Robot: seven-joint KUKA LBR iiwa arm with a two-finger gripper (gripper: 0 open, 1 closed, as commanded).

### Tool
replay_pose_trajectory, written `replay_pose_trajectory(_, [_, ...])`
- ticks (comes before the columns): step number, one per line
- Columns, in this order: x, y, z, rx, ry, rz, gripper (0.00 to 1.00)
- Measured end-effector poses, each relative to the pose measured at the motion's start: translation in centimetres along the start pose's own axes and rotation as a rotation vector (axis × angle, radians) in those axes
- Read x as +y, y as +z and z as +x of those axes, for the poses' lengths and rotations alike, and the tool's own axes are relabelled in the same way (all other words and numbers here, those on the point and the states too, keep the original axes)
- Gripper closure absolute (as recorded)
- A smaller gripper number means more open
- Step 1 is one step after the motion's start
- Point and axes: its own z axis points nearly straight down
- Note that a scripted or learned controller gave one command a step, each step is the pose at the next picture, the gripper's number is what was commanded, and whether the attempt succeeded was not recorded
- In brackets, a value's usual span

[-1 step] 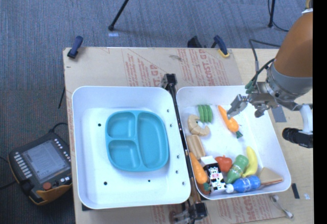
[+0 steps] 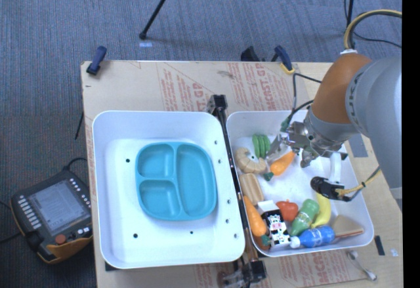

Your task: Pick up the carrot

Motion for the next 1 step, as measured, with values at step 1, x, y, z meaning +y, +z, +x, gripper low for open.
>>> replay_pose_trajectory(1, [-0.06,-0.64,0.04,0.002,-0.001,0.008,1.0])
